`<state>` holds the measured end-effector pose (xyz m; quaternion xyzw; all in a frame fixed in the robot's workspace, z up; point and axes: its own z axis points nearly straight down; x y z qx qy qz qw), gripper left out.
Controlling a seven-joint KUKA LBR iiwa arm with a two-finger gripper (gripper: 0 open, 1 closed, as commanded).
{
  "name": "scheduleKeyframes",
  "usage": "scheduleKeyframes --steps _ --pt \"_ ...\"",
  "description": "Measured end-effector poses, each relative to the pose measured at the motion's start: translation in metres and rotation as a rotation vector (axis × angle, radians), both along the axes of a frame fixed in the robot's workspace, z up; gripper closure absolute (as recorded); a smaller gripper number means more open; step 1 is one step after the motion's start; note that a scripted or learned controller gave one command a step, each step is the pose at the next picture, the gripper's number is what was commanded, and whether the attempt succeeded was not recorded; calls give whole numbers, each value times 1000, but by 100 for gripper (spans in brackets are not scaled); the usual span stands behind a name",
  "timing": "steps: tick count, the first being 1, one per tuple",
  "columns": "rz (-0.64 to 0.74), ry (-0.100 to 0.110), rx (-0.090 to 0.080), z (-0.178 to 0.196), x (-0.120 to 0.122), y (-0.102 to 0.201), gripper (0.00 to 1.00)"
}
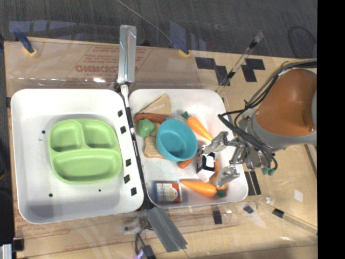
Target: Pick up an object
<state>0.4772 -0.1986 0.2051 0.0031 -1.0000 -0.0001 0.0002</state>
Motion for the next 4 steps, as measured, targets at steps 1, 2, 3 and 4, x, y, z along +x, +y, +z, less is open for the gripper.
scheduleKeyframes --steps 1,2,3,4 --pt "-281 -6 0 -111 20 33 0" --pt "-270 -19 -1 -97 25 35 100" --pt "-767 -3 1 -13 54 74 100" --pt "-888 6 0 -15 18 151 100"
